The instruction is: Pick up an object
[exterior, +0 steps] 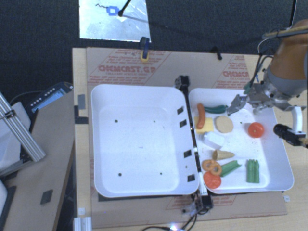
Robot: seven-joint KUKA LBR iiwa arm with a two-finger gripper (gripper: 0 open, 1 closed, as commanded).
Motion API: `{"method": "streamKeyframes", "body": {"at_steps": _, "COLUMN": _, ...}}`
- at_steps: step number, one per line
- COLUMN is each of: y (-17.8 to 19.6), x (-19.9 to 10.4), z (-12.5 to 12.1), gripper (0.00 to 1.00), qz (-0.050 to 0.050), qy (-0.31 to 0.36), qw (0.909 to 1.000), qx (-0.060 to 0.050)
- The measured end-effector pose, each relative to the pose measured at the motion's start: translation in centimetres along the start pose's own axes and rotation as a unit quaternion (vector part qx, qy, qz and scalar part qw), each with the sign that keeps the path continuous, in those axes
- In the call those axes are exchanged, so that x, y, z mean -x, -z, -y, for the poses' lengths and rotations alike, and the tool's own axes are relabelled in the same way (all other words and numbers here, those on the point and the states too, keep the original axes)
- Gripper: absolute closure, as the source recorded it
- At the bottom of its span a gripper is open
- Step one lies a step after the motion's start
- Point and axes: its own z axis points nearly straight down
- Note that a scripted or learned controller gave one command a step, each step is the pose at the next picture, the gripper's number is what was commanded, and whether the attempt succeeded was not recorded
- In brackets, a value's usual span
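Several toy foods lie in the right bin, where the gripper hovers spread wide, holding nothing.

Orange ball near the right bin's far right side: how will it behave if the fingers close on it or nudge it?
The orange ball looks round and smooth, so it would probably roll if nudged. It sits apart from its neighbours on the right bin floor, so nothing would stop it. A pinch may squirt it sideways.
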Motion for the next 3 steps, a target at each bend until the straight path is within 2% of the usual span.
{"method": "streamKeyframes", "body": {"at_steps": 1, "y": -8.2, "x": -1.5, "z": -2.9, "gripper": 0.0, "qz": 0.0, "qy": 0.002, "qw": 1.0, "qx": -0.001}}
{"method": "streamKeyframes", "body": {"at_steps": 2, "y": -13.3, "x": -1.7, "z": -7.7, "gripper": 0.0, "qz": 0.0, "qy": 0.002, "qw": 1.0, "qx": 0.002}}
{"method": "streamKeyframes", "body": {"at_steps": 3, "y": -12.3, "x": -1.6, "z": -7.2, "gripper": 1.0, "qz": -0.001, "qy": 0.003, "qw": 1.0, "qx": -0.007}}
